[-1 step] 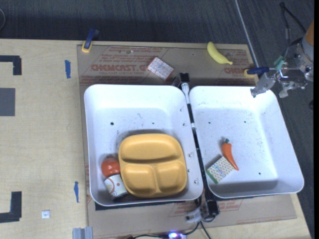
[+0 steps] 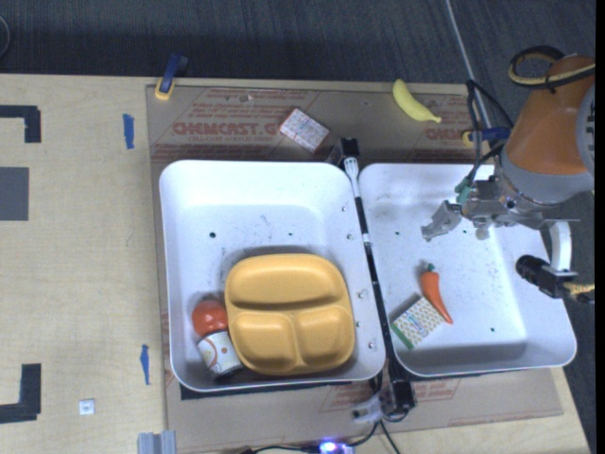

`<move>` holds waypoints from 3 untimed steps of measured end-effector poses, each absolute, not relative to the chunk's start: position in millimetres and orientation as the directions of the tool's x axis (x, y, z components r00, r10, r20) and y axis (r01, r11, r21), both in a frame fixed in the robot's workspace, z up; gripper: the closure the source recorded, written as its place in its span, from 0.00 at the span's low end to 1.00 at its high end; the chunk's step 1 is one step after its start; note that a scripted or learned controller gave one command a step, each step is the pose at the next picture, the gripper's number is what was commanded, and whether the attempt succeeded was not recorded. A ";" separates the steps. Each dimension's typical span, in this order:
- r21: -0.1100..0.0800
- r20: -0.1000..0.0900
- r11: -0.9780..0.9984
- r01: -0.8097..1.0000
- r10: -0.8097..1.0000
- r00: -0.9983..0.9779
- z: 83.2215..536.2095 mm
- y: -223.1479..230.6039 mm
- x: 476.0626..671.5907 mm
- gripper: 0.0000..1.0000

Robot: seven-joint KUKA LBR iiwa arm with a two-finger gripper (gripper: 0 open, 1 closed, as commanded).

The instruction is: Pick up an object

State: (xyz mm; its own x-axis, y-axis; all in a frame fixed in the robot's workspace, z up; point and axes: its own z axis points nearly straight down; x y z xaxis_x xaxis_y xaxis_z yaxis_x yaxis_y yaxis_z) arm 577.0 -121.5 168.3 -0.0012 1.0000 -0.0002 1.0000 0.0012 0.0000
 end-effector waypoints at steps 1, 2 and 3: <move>0.004 -0.001 -0.001 1.000 1.000 0.001 86.1 -109.7 540.4 0.00; 0.008 -0.002 -0.001 1.000 1.000 0.001 96.4 -110.0 541.3 1.00; 0.001 0.000 0.001 1.000 1.000 -0.001 184.7 -43.7 488.3 1.00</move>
